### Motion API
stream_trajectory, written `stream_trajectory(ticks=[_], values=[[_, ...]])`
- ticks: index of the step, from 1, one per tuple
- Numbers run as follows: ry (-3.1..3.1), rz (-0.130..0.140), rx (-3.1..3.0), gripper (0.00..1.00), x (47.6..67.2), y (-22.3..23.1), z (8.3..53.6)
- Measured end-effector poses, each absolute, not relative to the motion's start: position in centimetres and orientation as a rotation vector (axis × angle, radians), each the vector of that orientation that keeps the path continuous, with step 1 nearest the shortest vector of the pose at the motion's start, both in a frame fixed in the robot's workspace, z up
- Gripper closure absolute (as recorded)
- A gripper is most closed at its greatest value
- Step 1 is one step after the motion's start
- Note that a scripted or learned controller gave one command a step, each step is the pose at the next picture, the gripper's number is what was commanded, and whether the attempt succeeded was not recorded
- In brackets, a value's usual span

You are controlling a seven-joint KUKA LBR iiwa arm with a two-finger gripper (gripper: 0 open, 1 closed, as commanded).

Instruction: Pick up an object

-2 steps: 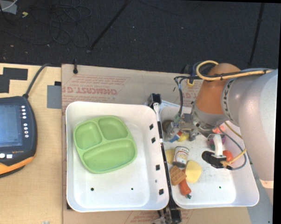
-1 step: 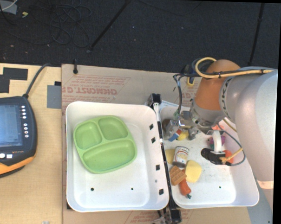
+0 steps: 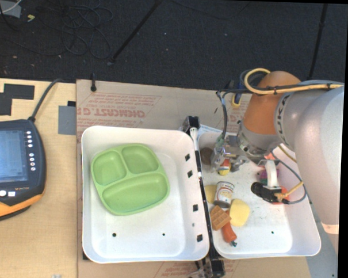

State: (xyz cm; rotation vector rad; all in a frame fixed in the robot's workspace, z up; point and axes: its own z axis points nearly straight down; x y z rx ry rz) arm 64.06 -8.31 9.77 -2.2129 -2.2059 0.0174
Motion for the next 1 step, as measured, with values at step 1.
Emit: stream_trajectory(ticks=[1], values=[[-2.227,-0.007,-2.218,1.0,62.09,-2.63,19.32]])
